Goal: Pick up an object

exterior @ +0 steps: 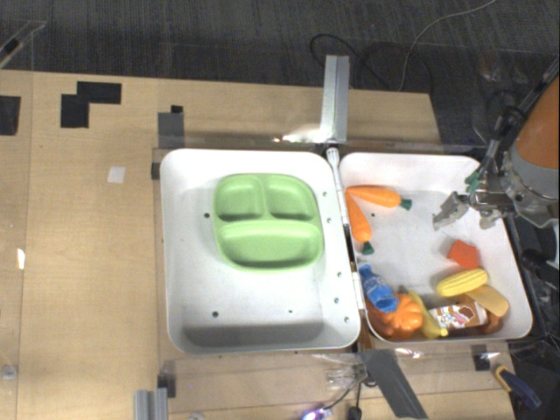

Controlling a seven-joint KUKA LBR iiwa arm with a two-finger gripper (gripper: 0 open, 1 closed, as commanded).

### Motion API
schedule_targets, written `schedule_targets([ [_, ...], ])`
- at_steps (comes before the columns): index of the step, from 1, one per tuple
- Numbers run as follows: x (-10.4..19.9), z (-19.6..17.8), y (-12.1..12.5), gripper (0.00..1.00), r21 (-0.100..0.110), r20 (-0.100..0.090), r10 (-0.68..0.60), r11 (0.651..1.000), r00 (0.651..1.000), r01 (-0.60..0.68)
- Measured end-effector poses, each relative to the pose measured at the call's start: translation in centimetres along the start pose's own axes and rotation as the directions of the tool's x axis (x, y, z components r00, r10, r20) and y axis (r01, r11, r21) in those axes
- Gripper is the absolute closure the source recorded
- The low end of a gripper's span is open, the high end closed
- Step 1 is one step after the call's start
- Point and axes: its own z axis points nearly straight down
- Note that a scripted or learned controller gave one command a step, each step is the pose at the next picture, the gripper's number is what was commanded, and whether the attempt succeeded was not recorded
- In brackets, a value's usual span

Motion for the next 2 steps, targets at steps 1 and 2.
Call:
schedule_targets([
  [1,2.6,10.0,4.3,0.0,0.0,0.0,-0.113,0.994,0.994,0.113],
  [2,6.6,11.9,9.9,0.0,-0.008,0.003,-0.197,0.98,0.98,0.197],
])
